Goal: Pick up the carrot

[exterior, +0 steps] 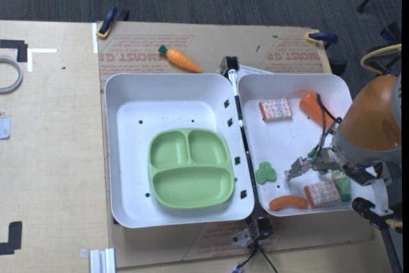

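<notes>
the carrot (181,59) lies outside both bins, on the cardboard sheet (211,45) just past the far edge of the left bin (121,137), nearer that bin's far right corner. it rests flat at a slant, green top toward the far left, orange tip toward the clip that joins the two bins.

the gripper (299,167) is well apart from it, low over the right bin (281,137) near that bin's near edge. its two thin fingers look parted a little and nothing sits between them, so it holds nothing. just beside it are a green toy (264,172) toward the bin's near left, a sausage (288,202) on the near edge, and a small box (321,194) by the near right corner. another box (275,110) and an orange piece (312,105) lie toward the far edge.

to do this step well, the arm should first rise clear of the bin wall, then cross to the far edge of the left bin without dragging over the green plate (190,167). i judge the best grip is across the thick middle of the carrot, fingers turned square to its slant, opened wider than its body, then lowered straight down. the risk is mistaking the orange piece for the target, or nudging the carrot so it rolls.
</notes>
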Robot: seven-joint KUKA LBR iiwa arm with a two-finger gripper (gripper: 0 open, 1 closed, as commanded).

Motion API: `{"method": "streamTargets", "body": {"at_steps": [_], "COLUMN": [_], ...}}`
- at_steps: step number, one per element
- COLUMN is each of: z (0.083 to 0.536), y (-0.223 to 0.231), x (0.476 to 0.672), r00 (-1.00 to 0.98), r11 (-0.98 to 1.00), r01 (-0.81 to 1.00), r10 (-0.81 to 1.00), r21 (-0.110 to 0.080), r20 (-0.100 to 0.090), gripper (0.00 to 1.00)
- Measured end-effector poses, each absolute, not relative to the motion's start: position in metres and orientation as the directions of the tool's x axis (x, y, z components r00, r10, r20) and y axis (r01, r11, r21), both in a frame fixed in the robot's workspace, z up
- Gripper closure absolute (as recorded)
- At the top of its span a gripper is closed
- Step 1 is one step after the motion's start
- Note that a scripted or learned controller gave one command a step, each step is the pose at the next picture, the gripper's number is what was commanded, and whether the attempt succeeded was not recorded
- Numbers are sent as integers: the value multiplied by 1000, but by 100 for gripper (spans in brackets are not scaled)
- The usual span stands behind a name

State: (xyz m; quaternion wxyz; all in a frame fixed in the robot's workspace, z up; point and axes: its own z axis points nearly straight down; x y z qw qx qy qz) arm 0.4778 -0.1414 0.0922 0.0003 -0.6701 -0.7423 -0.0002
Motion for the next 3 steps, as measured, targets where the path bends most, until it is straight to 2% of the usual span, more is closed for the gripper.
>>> {"method": "streamTargets", "body": {"at_steps": [1, 2, 3], "z": [242, 234, 92], "y": [-149, -142, -160], "x": [508, 571, 609], "r00": [-257, -360, -472], "r11": [257, 360, 472], "r01": [966, 933, 882], "r10": [966, 933, 882], "r21": [2, 1, 1], "r20": [-2, -2, -1], "gripper": [0, 0, 0]}}
